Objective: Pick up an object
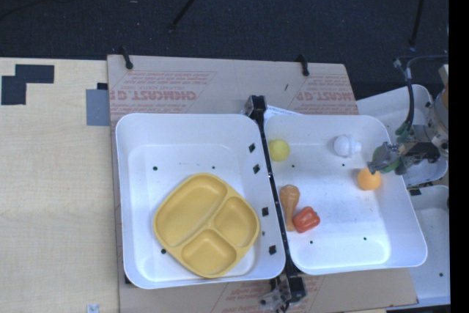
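Note:
In the right bin (pixel 366 249) an orange ball (pixel 368 179) rests by the right wall. My gripper (pixel 384 159) comes in over that wall from the right, its tip just above and right of the orange ball, very close to it or touching it. A white round object (pixel 345 145) lies a little to the upper left of the gripper. Further left are a yellow ball (pixel 278 150), a tan cone-shaped piece (pixel 290 200) and a red pepper (pixel 307 219) beside it.
The left bin (pixel 139 157) holds a yellow divided plate (pixel 207 223). A black divider (pixel 268 179) runs between the two bins. Cardboard (pixel 190 88) lies under the bins, and the wooden bench (pixel 51 194) stretches to the left.

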